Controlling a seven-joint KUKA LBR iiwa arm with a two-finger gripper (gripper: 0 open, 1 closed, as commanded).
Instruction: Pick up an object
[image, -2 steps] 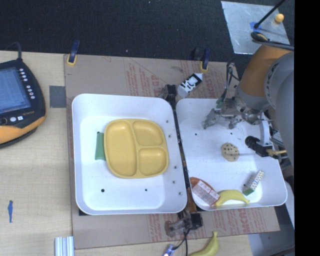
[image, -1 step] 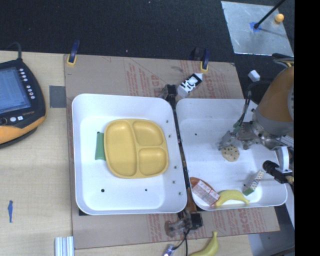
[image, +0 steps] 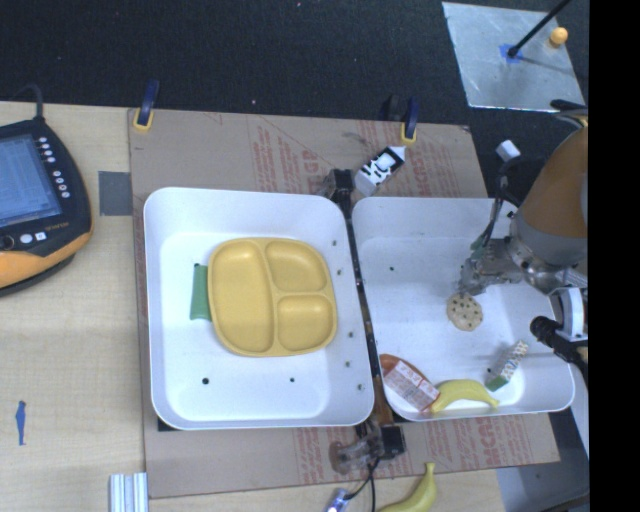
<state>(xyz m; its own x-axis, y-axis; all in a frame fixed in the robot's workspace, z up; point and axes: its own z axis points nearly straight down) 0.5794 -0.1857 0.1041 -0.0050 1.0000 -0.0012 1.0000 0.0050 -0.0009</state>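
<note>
A: State the position of the cookie (image: 464, 313) and its relation to the gripper (image: 480, 275).

B: The cookie — round, tan, dark-speckled — lies flat on the floor of the right bin (image: 420, 240), near the middle. The gripper stands directly above and just beside it, at the cookie's upper right edge. Nothing is visible between the fingers. Whether they are spread or closed cannot be determined; the metal parts merge at this angle.

A: Other contents of the right bin?

B: A yellow banana (image: 465, 396) lies along the near wall. To its left, touching it, sits a flat packet (image: 406, 380) with a brown edge and a red-and-white label. To the banana's upper right lies a small striped item (image: 507, 365), probably a wrapped tube — too small to identify. All three are well apart from the cookie.

A: The arm (image: 557, 205)?

B: It enters from the right, with its orange band over the right bin's far corner.

A: The left bin (image: 170, 300)?

B: It holds a yellow divided tray (image: 270, 295) with three compartments, centred. A green flat piece (image: 200, 292) shows at the tray's left edge, partly under it.

A: Outside the bins?

B: A teach pendant (image: 35, 205) with an orange rim rests on the bench at far left. A second banana (image: 415, 492) lies on the cardboard below the bins. A black-and-white object (image: 381, 167) sits above the seam between them.
</note>
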